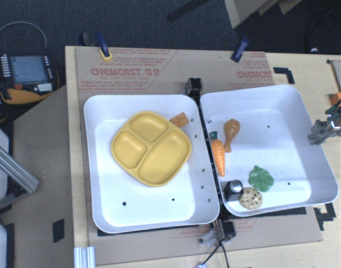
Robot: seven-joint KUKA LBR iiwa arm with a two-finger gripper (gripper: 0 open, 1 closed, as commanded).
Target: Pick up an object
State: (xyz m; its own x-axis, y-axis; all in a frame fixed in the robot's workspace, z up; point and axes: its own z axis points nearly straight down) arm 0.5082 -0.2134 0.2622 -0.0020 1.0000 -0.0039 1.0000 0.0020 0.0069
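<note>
The right bin (282,102) holds an orange carrot (218,156), a tan drumstick (231,132), a green leafy piece (261,178), a speckled cookie (250,197) and a small black-and-silver cylinder (234,188). They lie along the bin's left and front parts. My gripper (325,128) sits at the far right edge of the view, over the right bin's right rim, well away from these objects. Nothing is seen between its fingers.
The left bin (103,166) bears a yellow three-part plate (151,148) with a small orange-brown block (179,119) at its upper right edge. Clamps (105,52) pin the cardboard base at the back. A pendant with a screen (26,71) lies at far left.
</note>
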